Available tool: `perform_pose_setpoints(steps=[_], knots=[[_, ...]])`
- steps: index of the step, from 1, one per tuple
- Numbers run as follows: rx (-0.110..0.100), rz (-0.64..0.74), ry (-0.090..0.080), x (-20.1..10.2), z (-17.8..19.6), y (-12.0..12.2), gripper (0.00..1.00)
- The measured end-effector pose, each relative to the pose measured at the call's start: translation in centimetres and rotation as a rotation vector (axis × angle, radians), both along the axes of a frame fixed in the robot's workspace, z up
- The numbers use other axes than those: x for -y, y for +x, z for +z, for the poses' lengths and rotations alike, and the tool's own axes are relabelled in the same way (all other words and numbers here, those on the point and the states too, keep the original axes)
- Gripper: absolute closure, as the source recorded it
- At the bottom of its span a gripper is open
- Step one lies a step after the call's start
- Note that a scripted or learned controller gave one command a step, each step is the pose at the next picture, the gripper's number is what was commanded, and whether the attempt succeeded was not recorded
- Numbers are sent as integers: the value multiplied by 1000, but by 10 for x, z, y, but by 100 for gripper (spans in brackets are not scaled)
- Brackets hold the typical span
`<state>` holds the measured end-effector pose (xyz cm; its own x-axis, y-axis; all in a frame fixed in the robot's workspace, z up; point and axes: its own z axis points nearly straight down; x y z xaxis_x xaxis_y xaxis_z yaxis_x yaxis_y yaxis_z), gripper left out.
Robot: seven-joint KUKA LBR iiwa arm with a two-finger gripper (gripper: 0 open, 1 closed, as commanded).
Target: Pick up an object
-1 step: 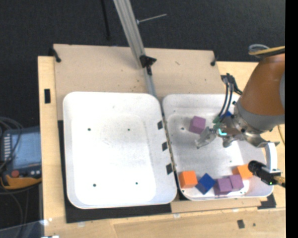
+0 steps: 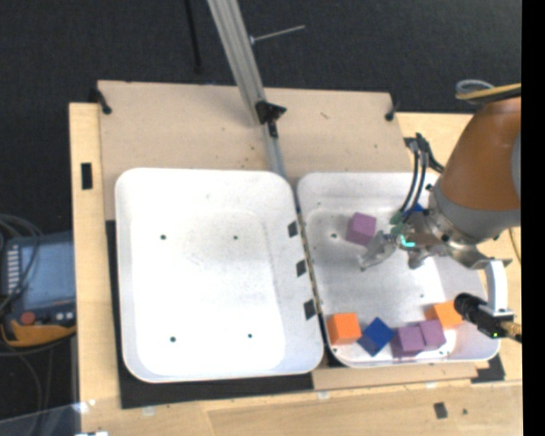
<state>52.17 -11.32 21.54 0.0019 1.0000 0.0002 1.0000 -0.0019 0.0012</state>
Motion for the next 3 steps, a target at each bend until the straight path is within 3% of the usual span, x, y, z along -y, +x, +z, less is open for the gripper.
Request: perform_pose_setpoints(steps=[2,3], knots=[[-6,0,-1,8,-114,0,0],[4,-8,-1,8,-100,3,100]])
